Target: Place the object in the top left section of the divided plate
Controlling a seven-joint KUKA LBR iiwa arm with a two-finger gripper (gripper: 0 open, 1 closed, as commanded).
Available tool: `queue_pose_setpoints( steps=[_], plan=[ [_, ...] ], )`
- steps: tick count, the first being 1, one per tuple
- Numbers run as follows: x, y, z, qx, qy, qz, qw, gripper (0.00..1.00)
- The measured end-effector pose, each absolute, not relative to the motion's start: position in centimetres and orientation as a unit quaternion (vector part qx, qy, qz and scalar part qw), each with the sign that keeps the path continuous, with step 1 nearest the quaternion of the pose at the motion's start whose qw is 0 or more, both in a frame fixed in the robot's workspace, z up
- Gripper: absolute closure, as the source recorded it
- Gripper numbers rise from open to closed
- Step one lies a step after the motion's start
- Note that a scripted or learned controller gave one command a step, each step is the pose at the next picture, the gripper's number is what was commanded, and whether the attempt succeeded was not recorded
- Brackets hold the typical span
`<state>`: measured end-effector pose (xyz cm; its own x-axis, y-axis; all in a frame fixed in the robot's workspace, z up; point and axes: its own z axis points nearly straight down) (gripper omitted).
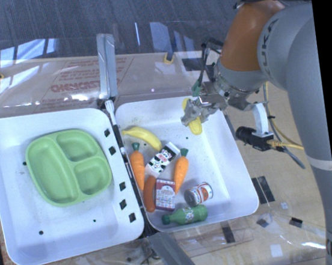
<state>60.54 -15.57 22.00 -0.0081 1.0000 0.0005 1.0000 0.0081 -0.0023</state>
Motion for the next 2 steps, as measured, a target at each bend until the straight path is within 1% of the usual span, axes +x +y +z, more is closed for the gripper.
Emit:
queue_pose_setpoints(
  steps=[1,2],
  plan=[
    [61.1,-6.6,23.4,-0.719,-0.695,0.0011,0.001,1.0],
    [64.9,1.0,19.0,-0.7,-0.714,0.0015,0.001,1.0]
  ],
)
